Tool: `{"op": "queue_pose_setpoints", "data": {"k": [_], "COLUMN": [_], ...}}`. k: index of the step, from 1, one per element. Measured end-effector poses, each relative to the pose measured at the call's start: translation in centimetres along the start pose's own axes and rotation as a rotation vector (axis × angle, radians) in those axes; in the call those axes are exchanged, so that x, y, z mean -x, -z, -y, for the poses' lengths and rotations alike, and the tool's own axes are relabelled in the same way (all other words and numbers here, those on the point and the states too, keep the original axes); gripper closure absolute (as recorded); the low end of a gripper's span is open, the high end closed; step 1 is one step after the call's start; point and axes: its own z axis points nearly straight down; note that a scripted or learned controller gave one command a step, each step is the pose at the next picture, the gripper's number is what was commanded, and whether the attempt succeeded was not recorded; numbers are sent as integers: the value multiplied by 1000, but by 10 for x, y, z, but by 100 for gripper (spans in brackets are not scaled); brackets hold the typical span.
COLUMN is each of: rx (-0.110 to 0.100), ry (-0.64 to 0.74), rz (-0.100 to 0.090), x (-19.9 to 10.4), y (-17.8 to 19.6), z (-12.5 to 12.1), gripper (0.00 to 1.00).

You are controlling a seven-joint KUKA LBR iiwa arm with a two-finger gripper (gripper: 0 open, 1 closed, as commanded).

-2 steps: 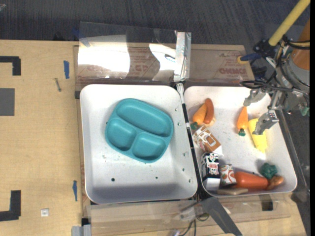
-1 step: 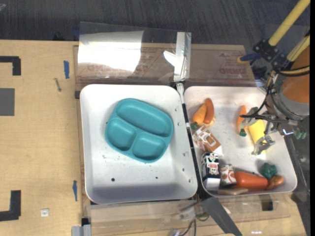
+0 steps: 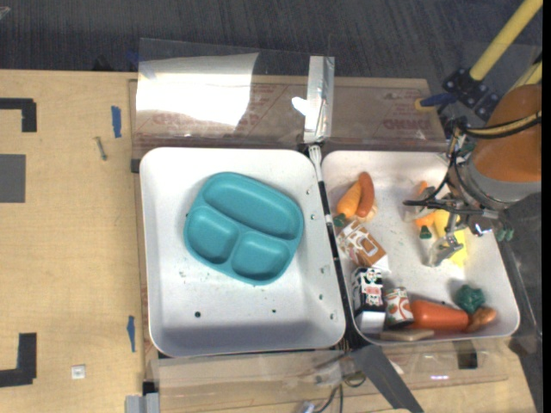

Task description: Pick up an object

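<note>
The metal two-finger hand [image 3: 445, 249] hangs low in the right shallow white plastic bin [image 3: 502, 275], right over a yellow block-shaped toy [image 3: 449, 232], and whether it is released or clenched I cannot tell, so the pick looks unfinished. Left of the hand sits an orange carrot toy [image 3: 358, 196]; further left, a teal divided plate [image 3: 244, 226] fills the other bin on the tan wooden tabletop [image 3: 60, 231], dark carpet [image 3: 258, 7] beyond.

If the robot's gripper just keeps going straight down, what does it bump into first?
Probably the yellow toy lying right under the gripper in the right bin. Height is hard to judge from above, so it may already be touching it.
</note>
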Motion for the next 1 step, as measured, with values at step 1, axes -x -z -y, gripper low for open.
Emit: {"op": "queue_pose_setpoints", "data": {"k": [1], "rx": [-4], "ry": [1], "rz": [13], "x": [5], "y": [14], "z": [-1], "gripper": [100]}}
